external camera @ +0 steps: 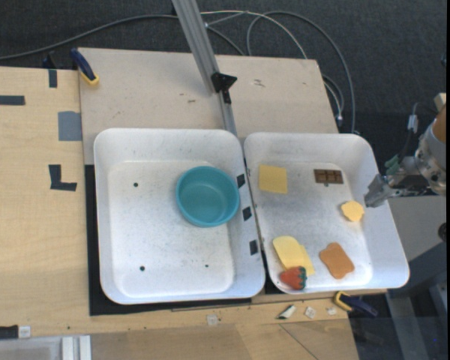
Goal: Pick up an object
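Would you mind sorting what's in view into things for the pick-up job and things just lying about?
For the job: gripper, yellow chunk, yellow square, brown bar, orange piece, strawberry, teal bowl.
Lying about: clamp, cables.

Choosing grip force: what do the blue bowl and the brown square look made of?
Blue bowl: probably plastic, smooth, evenly coloured, with a soft sheen. Brown square: looks like a toy chocolate piece, likely hard plastic, with a faint grid; too small to be sure.
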### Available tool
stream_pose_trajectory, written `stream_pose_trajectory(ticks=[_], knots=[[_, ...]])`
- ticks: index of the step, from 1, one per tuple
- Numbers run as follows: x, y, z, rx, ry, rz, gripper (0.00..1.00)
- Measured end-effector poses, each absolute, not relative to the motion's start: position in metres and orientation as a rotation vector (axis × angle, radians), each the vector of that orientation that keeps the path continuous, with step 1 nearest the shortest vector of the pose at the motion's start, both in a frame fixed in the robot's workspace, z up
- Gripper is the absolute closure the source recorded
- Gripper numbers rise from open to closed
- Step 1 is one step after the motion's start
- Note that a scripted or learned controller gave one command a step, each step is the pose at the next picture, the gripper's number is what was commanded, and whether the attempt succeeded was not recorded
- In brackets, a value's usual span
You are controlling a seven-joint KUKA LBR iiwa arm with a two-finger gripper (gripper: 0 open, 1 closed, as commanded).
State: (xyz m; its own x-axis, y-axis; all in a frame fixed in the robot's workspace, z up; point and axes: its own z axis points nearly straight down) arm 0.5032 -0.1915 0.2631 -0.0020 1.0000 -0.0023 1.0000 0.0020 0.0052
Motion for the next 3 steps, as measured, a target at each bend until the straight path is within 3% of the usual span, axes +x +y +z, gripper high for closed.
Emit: stream_pose_trajectory(ticks=[3], knots=[[0.535, -0.033, 0.231, 2.217, 2.231, -0.003, 1.00]])
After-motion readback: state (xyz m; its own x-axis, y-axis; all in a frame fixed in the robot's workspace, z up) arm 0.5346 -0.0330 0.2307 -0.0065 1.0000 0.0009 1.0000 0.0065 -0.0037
